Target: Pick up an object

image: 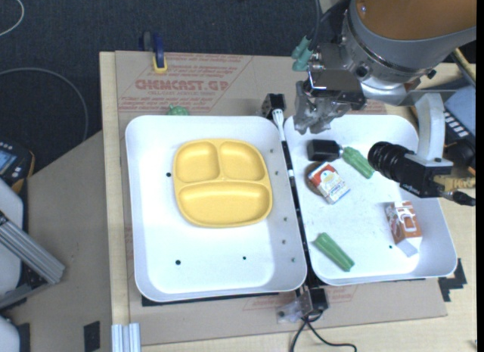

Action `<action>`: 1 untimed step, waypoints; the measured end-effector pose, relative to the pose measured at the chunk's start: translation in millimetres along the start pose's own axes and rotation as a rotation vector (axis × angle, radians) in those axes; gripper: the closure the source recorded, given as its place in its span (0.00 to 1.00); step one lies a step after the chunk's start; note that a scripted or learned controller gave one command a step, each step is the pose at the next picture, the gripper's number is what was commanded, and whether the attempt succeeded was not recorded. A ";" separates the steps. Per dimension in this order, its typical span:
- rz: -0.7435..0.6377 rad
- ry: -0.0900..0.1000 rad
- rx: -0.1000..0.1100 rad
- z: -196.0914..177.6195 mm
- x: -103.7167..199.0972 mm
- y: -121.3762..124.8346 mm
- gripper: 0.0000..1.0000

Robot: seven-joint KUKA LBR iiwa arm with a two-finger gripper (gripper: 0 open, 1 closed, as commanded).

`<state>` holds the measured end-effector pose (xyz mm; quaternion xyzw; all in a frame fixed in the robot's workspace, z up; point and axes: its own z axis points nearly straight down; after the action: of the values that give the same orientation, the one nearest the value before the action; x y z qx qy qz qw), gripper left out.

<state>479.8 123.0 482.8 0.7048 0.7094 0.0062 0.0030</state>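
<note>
My gripper [313,121] hangs over the far left corner of the right bin [431,263], open, with nothing between its fingers. Just in front of it lies a small black block [323,148]. To the right of the block rests a green pickle-shaped piece [357,162], and below it a red and white carton [327,182]. A second green piece [333,252] lies near the bin's front edge. A brown and white packet [403,225] sits at the right.
The left bin [151,260] holds a yellow divided plate [222,182]. A ridge where the two bins meet [293,191] runs between them. The arm's bulk stands over the right bin's far side.
</note>
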 end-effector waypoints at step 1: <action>0.004 -0.002 0.006 -42.1 31.6 22.5 1.00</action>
<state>501.6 154.6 525.3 0.7060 0.7082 0.0031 0.0017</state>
